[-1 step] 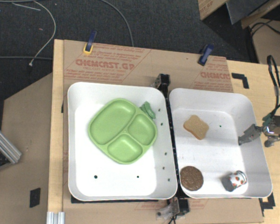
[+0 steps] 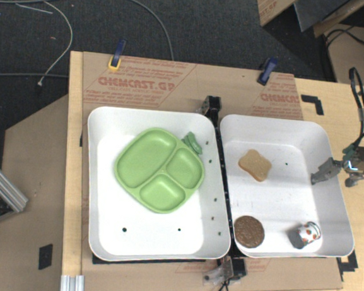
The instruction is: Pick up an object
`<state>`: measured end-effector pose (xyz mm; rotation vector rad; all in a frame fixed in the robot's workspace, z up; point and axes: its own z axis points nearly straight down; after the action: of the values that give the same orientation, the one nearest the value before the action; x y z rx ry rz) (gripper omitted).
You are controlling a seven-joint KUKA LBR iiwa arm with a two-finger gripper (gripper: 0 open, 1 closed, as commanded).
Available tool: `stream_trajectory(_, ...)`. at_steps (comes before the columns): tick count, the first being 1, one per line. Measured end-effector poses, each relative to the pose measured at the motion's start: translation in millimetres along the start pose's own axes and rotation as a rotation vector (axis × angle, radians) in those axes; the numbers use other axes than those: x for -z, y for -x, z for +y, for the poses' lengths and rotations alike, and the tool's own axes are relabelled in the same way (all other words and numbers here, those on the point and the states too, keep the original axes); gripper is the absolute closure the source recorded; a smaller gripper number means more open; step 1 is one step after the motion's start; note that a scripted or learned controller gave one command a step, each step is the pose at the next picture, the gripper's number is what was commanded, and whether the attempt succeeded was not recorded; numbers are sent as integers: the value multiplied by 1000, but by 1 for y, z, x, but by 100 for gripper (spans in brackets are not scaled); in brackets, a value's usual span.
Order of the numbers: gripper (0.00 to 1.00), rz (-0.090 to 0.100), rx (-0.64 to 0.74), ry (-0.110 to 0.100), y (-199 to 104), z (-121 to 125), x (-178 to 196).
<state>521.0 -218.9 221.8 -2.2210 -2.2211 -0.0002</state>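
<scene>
In the right bin (image 2: pixel 329 205) lie a tan, bread-shaped piece (image 2: pixel 255 165) near the middle, a brown round disc (image 2: pixel 249 232) at the front left, and a small white, grey and orange object (image 2: pixel 305 234) at the front right. My gripper (image 2: pixel 339 172) hangs over this bin's right rim, well right of the tan piece. Its fingers are spread apart, one grey fingertip (image 2: pixel 323 172) reaching over the bin floor, and nothing is between them. It stands open.
The left bin (image 2: pixel 100 217) holds a green divided plate (image 2: pixel 159 169) with a small dark green item (image 2: pixel 193 143) at its upper right edge. Blue clamps (image 2: pixel 118 52) (image 2: pixel 267 70) grip the cardboard at the back. Cables run down the right side (image 2: pixel 361 107).
</scene>
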Motion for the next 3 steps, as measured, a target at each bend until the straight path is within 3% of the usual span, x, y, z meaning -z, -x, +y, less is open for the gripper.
stream_trajectory(2, 0, 3, 0, -6, 1, 12, -112)
stream_trajectory(3, 0, 3, 0, -4, 0, 11, -138)
